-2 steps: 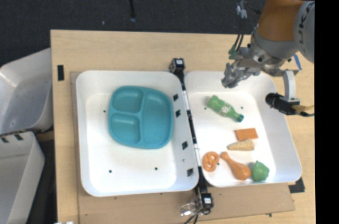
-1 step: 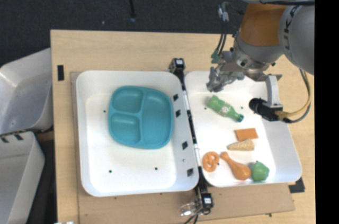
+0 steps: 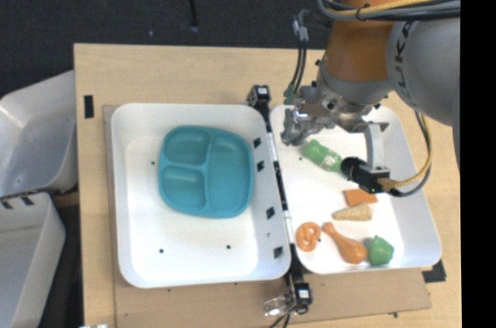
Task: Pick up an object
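1. Camera view, the step in hand: the grey arm with its orange band reaches in over the right-hand shallow white bin (image 3: pixel 415 229), and the gripper (image 3: pixel 297 125) hangs low at that bin's upper left corner, close to the divider. Whether it is released or clenched cannot be told from this slant; nothing is seen held in it.
2. The nearest candidate is the small green bottle-shaped toy with a white band (image 3: pixel 321 155), lying tilted just beside the gripper, toward the bin's middle. A good pick probably means shifting a little that way, squaring across the bottle's narrow width, and descending straight, away from the bin wall.
3. The risk, as a judgement: a rounded toy may roll or squirt out if caught off-centre.
4. Counted in the right bin: one green bottle, one orange wedge (image 3: pixel 359 197), one pale tan piece (image 3: pixel 353 214), one orange pretzel-like ring (image 3: pixel 308 235), one orange drumstick-shaped toy (image 3: pixel 346 242), one green rounded toy (image 3: pixel 380 250).
5. The left-hand white bin (image 3: pixel 139 257) carries one teal sectioned plastic tray (image 3: pixel 206 170). Two bins stand on the wooden desk (image 3: pixel 155 70).
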`<move>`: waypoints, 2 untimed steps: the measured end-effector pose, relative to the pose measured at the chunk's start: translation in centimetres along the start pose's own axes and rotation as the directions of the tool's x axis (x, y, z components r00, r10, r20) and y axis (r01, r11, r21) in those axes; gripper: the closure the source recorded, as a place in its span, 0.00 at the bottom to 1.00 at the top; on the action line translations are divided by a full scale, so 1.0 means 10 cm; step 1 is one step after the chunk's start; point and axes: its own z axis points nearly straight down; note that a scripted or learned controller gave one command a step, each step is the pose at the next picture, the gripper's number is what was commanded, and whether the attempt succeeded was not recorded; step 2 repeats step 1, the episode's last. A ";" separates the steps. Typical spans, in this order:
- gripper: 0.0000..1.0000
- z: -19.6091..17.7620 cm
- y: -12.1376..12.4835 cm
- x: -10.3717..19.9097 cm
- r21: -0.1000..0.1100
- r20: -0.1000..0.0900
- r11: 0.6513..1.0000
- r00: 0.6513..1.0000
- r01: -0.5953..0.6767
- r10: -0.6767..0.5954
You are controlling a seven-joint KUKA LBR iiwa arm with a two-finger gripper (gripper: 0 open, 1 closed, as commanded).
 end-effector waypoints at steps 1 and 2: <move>1.00 0.18 -0.15 0.45 0.001 0.002 1.000 1.000 -0.002 0.002; 1.00 0.18 -0.15 0.45 0.001 0.002 1.000 1.000 -0.002 0.002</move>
